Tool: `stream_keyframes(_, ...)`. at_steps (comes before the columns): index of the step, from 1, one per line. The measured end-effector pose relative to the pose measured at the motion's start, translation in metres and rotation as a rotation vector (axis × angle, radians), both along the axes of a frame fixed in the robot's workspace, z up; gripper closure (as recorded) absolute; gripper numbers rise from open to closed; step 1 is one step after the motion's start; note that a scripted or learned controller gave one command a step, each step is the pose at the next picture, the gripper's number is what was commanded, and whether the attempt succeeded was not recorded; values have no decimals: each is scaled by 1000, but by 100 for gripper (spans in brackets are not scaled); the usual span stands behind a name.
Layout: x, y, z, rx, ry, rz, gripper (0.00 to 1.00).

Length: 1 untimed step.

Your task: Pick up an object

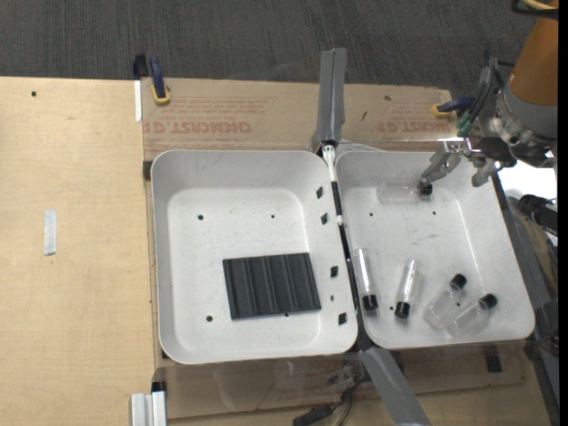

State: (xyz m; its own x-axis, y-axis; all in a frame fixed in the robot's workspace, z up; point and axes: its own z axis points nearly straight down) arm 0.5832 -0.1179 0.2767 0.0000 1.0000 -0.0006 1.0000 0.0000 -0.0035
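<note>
Clear vials (404, 289) lie in the right bin (497, 238) — a black ridged block (271, 285) in the left bin (177, 238); gripper (453, 171) fingers spread, grasping nothing.

Four clear plastic vials with black caps (404, 289) lie flat near front of right white bin (497, 238); ribbed black rectangular tray (271, 285) lies flat in left bin.

A single fixed camera looks down at a slant from above the tabletop (71, 238), far enough to take in both white bins (169, 238) side by side, the arm (537, 69) entering from the right.
</note>
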Motion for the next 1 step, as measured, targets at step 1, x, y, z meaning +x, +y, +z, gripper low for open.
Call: stream_keyframes(1, 22, -7, -97, 0, -1, 92, 0)
